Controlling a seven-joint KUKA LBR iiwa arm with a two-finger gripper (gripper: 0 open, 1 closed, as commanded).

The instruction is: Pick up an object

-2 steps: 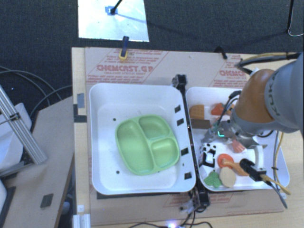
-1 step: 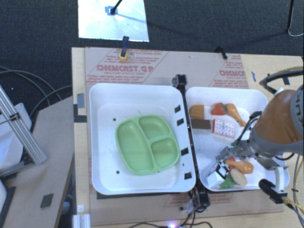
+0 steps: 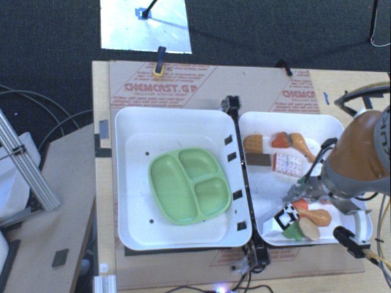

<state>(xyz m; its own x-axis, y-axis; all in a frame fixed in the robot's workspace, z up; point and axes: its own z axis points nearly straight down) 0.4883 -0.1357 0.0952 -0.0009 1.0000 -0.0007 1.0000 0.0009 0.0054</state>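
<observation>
Several toy foods lie in the right bin (image 3: pixel 330 126). Along its far side are a tan bread piece (image 3: pixel 253 143), a dark brown block (image 3: pixel 258 159), a red-orange piece (image 3: pixel 280 140), a drumstick (image 3: pixel 299 143) and a red-and-white packet (image 3: pixel 287 163). At the near side lie an orange drumstick (image 3: pixel 316 214), a pale piece (image 3: pixel 309 229), a green piece (image 3: pixel 292 231) and a black-and-white checkered piece (image 3: pixel 285 216). My gripper (image 3: pixel 301 192) hangs low over the middle of this bin, just above the near group and right of the packet. Nothing shows between its tips.
The left bin (image 3: pixel 131 163) holds a green divided plate (image 3: pixel 190 185). A black divider (image 3: pixel 239 176) runs between the bins. The arm's orange band (image 3: pixel 363 151) leans over the right bin's right side. Cardboard (image 3: pixel 183 84) lies beyond the bins.
</observation>
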